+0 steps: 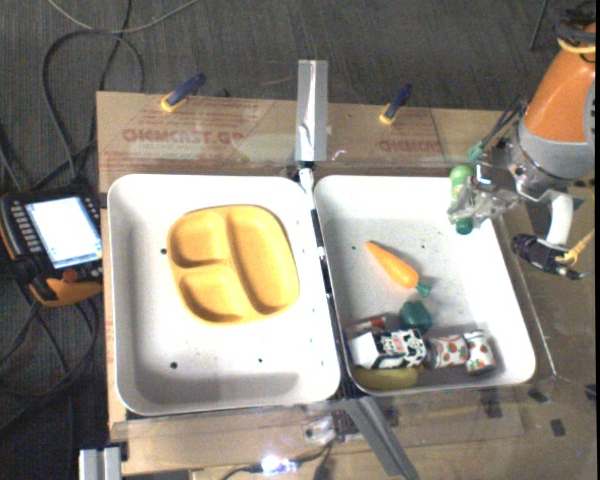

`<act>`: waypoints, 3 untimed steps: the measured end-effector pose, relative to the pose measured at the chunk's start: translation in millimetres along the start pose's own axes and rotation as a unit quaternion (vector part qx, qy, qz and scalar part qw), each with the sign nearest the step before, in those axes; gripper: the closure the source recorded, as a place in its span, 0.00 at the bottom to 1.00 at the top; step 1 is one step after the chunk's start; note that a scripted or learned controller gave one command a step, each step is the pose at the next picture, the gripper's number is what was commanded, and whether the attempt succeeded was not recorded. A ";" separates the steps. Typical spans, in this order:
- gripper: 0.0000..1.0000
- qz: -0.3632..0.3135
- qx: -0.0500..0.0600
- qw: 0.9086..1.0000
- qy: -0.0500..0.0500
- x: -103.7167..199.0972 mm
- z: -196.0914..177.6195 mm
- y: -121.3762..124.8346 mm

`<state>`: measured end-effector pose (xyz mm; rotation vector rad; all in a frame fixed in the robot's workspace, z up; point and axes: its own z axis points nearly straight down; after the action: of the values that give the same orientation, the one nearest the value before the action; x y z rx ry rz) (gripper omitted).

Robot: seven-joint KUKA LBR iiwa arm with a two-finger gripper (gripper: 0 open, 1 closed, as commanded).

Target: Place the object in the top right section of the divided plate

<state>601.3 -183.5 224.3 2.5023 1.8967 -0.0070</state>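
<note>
A yellow divided plate (233, 261) with three sections lies in the left white bin (140, 368). An orange toy carrot (393, 263) with a green stub lies near the middle of the right bin (510, 298). My gripper (464, 203) hangs over the right bin's far right corner, up and to the right of the carrot and well apart from it. Its green-tipped fingers (462, 176) stand open with nothing between them.
Along the right bin's front wall lie a teal piece (416, 315), a black-and-white cow-patterned carton (392, 346), a yellow item (388, 376) and small red-and-white packs (465, 351). A grey post (311, 118) stands behind the seam between the bins. A tablet (58, 233) sits left of the bench.
</note>
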 end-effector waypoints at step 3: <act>1.00 0.157 0.000 0.988 0.000 127.6 -98.0 -2.4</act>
<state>633.7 -59.6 321.7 2.7680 1.4806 -0.0055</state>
